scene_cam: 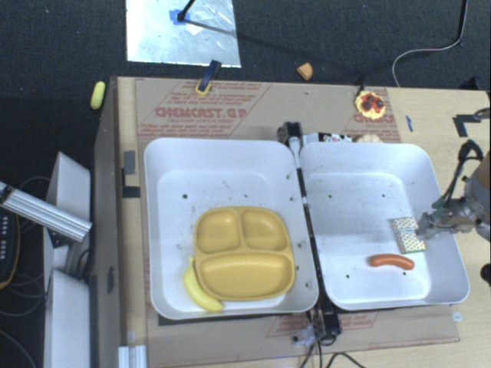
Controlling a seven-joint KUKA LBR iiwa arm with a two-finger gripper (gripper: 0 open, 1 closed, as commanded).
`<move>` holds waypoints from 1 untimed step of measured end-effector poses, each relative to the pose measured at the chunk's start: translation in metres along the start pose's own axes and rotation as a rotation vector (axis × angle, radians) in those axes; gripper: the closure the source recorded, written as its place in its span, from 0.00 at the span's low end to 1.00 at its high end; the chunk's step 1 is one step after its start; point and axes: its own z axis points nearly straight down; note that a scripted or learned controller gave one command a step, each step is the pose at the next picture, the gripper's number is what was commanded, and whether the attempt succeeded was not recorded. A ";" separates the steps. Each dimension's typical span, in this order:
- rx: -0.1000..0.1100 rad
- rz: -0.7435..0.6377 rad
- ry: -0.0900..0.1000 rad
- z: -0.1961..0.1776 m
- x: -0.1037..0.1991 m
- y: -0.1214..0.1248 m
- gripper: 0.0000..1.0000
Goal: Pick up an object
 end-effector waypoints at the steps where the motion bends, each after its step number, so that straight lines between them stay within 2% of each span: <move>1: 0.001 -0.001 0.001 0.001 0.001 0.046 1.00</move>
